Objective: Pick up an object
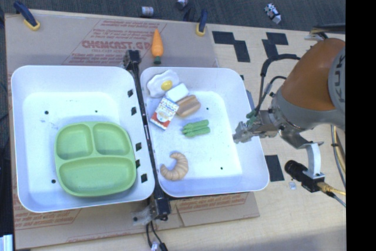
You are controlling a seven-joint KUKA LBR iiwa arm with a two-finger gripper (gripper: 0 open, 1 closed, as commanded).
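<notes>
The right bin holds a fried egg toy, a small carton, a hot dog bun, green beans and a croissant. My gripper hangs over the bin's right rim, to the right of the green beans and apart from them. No object shows between its fingers. The arm's orange band rises behind it at the right.
The left bin holds a green divided plate. A toy carrot lies on the cardboard behind the bins. Clamps stand at the cardboard's far edge, and small bits lie on the dark floor beyond.
</notes>
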